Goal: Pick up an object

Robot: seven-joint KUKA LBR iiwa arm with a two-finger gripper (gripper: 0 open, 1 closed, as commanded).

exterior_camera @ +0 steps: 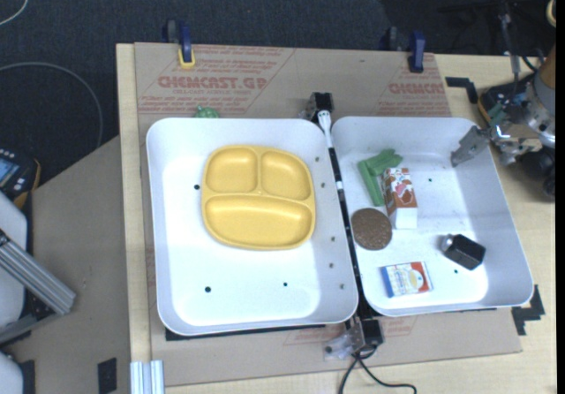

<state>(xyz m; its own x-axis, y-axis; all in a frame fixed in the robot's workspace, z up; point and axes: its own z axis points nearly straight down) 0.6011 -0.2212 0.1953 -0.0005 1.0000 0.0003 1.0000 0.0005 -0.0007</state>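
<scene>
We are bringing the gripper [465,151] in at the upper right rim of the right bin [503,207], and it is hanging apart from every object; we cannot tell from this slant how it is set, only that it is gripping nothing. The things to pick from are all lying on the right bin's floor. To do this step well, we are judging that the small black block [463,250] is the soundest target: it is sitting alone, near the right wall, with bare floor on its sides for a straight descent. The flat blue and white packet [407,279] near the front rim is looking thin and slick, likely to slip. The brown disc [372,228] is low and round, just beside the red and white carton [400,195], which is itself touching the green piece [378,172]; closing on that cluster is risking a nudge rather than a hold.

In the left bin [177,286] we are seeing a yellow divided plate [259,197], smooth moulded plastic with three rounded compartments, too broad for a pinch. Both bins are glossy white with rounded corners, resting on a brown board [229,74] clamped to the counter [547,295].
</scene>
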